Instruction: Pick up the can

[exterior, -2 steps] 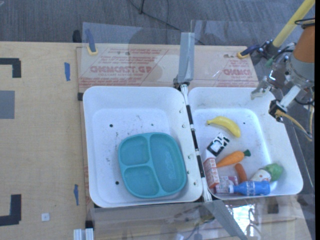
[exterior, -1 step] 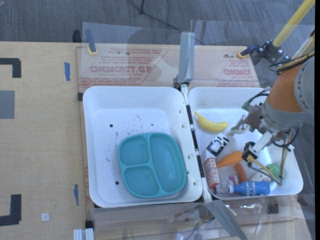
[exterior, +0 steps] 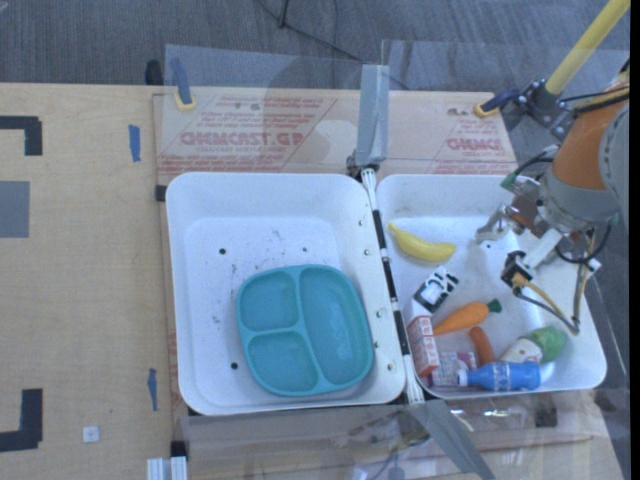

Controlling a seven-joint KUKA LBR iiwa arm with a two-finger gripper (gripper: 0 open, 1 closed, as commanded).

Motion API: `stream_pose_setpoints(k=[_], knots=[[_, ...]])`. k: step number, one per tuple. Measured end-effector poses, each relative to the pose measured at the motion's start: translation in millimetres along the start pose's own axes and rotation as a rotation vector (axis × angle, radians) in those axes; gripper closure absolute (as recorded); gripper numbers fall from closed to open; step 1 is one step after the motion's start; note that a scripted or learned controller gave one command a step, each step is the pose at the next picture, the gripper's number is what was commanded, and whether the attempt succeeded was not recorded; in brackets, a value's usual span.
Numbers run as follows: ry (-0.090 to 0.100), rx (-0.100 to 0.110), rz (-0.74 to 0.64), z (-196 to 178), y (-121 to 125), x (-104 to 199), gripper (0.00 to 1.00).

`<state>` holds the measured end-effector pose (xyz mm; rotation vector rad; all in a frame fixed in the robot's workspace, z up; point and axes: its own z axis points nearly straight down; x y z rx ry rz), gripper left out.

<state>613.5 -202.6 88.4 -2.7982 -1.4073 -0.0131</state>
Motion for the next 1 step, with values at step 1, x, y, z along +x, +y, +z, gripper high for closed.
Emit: stream_pose_setpoints(k=[1], knots=[[-0.012, -0.002, -0.129, -32.9, -32.4, -33.3, 0.00]])
